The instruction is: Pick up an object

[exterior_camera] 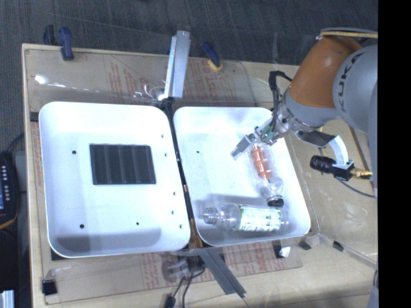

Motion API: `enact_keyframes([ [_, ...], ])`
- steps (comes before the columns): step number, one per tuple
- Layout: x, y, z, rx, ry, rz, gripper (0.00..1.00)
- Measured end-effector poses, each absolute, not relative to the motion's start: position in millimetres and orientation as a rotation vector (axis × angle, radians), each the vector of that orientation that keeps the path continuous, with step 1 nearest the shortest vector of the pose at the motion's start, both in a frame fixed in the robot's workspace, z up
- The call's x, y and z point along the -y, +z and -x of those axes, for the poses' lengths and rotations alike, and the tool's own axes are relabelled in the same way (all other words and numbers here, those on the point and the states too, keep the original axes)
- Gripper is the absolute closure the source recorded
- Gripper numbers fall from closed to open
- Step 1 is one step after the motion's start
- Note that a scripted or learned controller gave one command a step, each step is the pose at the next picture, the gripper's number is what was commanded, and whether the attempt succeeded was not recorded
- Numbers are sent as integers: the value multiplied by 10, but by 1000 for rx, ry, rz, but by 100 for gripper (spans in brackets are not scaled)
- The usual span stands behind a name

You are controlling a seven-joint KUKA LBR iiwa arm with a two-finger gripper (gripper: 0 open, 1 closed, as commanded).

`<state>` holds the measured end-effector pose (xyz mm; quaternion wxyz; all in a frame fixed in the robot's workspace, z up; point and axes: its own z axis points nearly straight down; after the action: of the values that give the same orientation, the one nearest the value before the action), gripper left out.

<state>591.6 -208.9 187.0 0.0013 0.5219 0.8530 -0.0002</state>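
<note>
You have 2 white bins side by side on the bench: the left bin (58,172) carries a dark ribbed panel (122,164) on its floor, lying toward 11 o'clock of that bin's centre, and the right bin (199,172) holds the 2 bottles. The arm (334,76) comes in from 3 o'clock, its orange band high at the bin's 1 o'clock corner, and the gripper (252,141) sits low over the right bin, toward 1 o'clock of the bin's middle. Its grey fingers (241,147) point toward 8 o'clock; you cannot tell from this slant whether they are spread or closed, and nothing is seen between them. Just beside the gripper, toward 5 o'clock of it, lies a small clear bottle (263,169) with an orange label, its dark cap at the 5 o'clock end; its upper end is close to the gripper, but whether they touch cannot be told. A bigger clear bottle (247,218) with a green-and-white label lies flat along the bin's 6 o'clock wall, near the small bottle's cap. A grey metal bar (177,63) stands at 12 o'clock between the bins, and blue clamps (64,40) grip the bench's far edge.
</note>
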Motion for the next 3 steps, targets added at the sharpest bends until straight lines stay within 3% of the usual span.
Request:
enact_keyframes([
  [1, 2096, 1899, -6001, -2707, 0, -1586, 0],
  [2, 2086, 1961, -5910, -2741, -2, -1541, 0],
  [3, 2107, 2139, -5588, -2324, -3, -2121, 0],
])
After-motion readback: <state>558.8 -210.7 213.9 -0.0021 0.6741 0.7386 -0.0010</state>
